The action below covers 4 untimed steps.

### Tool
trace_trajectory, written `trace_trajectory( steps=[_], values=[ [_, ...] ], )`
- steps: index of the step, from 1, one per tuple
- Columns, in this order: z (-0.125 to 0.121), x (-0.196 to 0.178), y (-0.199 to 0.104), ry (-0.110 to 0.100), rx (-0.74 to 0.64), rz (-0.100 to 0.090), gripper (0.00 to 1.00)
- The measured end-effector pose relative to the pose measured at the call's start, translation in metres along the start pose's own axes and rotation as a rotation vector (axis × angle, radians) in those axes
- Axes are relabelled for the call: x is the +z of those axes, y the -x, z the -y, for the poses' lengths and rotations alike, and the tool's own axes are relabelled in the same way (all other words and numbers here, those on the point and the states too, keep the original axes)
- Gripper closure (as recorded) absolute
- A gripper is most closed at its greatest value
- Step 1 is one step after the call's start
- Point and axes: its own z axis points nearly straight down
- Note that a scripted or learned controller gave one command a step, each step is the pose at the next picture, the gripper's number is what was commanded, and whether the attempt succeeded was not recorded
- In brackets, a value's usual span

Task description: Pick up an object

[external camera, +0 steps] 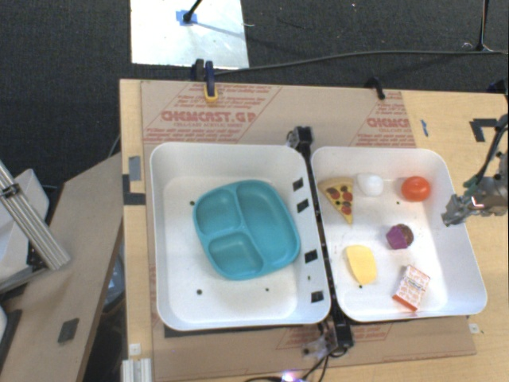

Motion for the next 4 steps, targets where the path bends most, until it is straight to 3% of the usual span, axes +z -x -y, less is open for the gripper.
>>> trace_trajectory(
  steps=[2, 4],
  values=[
    [-0.026, 0.022, -0.109, -0.005, -0.004, -0.004, 1.00],
    [-0.053, 0.011, -0.208, -0.004, -0.005, -0.005, 1.00]
  ],
)
